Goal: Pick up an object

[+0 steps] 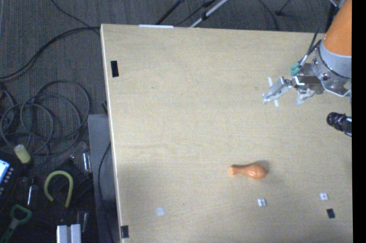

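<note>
We are at the approach step: our claw (281, 91), open and holding nothing, must travel to the orange pear-shaped object (249, 171) on the surface (183, 99).

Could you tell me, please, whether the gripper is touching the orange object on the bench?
Apart. The camera view shows the gripper up and right of the orange object, with a plain stretch of bare bench between them.
</note>
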Action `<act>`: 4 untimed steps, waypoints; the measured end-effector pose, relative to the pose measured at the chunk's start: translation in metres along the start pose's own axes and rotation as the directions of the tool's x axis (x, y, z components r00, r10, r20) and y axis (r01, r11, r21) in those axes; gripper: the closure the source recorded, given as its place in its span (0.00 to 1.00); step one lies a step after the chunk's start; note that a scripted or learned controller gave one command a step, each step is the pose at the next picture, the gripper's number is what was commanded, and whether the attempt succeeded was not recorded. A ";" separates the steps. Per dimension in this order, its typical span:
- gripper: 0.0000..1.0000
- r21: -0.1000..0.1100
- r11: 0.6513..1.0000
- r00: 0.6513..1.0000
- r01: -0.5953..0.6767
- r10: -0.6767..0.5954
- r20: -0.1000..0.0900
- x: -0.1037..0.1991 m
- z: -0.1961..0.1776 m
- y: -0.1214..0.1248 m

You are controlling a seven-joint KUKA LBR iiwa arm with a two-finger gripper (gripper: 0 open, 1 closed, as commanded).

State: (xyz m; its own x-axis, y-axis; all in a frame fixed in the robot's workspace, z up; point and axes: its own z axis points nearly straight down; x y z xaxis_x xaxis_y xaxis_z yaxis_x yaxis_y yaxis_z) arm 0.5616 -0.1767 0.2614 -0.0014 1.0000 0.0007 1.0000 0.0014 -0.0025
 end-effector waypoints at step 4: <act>1.00 -0.003 0.904 0.904 0.429 -0.429 0.003 0.071 0.168 0.107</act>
State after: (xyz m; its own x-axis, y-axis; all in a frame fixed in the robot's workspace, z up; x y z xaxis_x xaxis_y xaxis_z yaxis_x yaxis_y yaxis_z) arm 0.6685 -0.1050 0.0934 -0.4298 0.9029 -0.0018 0.9029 0.4298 0.0012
